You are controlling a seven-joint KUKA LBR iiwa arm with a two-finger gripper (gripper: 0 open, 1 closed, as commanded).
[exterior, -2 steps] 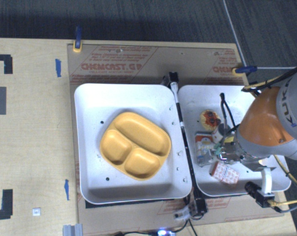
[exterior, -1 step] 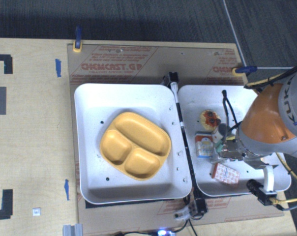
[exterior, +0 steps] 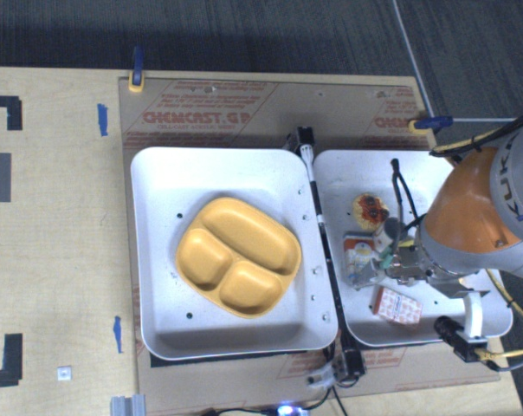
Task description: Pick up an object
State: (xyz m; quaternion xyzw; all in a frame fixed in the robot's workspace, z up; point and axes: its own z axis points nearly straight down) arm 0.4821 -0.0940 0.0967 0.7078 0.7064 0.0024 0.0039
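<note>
1. I see the arm (exterior: 482, 211) reaching in from the right, its orange band over the right bin (exterior: 348, 315).
2. Gripper (exterior: 391, 254) is low inside the right bin, pointing toward the bin's left half, right among the small items.
3. I can't tell how the pincer stands, spread or closed; the wrist and clutter hide the tips.
4. Candidates around it: a round red-and-yellow item (exterior: 370, 208) just above the gripper, a pale packet with red print (exterior: 358, 254) touching or just beside the tip area, and a red-and-white patterned packet (exterior: 397, 307) just below it, lying flat on the bin floor.
5. I can't confirm anything between the tips.
6. Left bin (exterior: 158, 232) holds a yellow three-compartment tray (exterior: 237, 256), sitting about centre, rotated at a slant, well apart from the gripper.
7. Both bins sit on a cardboard sheet (exterior: 201, 111) on the wooden bench (exterior: 54, 232).
</note>
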